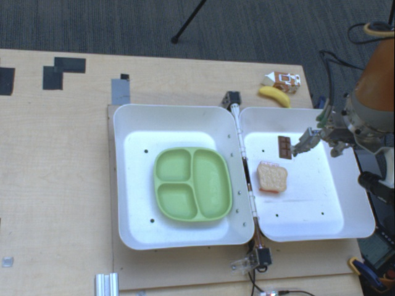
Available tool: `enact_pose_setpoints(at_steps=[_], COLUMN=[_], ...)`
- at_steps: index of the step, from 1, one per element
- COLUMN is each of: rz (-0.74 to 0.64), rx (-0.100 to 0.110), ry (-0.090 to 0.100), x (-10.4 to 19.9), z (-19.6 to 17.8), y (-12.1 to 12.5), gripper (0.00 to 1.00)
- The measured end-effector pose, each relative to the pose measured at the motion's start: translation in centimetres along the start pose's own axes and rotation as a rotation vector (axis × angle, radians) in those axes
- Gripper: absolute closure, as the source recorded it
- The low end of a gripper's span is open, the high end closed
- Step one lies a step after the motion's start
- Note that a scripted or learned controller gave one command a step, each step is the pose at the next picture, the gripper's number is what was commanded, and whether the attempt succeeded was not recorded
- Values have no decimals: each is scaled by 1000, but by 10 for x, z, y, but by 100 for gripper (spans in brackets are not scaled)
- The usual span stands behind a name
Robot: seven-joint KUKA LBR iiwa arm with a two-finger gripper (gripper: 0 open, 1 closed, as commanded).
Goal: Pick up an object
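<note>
In the right bin (308, 224) lie a small brown chocolate bar (284, 147) near the back left and a slice of toast with a red edge (272, 177) just in front of it. My gripper (321, 144) hovers over the bin's back right part, to the right of the chocolate bar. Its fingers stand apart, so it is open, with nothing between them. The left fingertip (302, 144) is close to the bar, but I cannot tell whether it touches.
A green divided plate (192, 184) fills the middle of the left bin (133, 227). A banana (274, 95) and a small carton (285, 79) lie on the bench behind the right bin. Cables and clamps sit at the bins' shared edge.
</note>
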State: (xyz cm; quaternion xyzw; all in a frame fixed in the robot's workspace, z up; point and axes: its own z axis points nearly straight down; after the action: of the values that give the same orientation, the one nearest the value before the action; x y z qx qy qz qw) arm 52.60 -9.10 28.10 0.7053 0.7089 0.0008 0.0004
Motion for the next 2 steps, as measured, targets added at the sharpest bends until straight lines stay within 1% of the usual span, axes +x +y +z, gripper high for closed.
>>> enact_pose_setpoints(at_steps=[1,2], rz=[4,2], rx=[1,-6], ry=[-1,0], x=[-58,-11], z=[88,194], y=[-40,-37], gripper=[0,0])
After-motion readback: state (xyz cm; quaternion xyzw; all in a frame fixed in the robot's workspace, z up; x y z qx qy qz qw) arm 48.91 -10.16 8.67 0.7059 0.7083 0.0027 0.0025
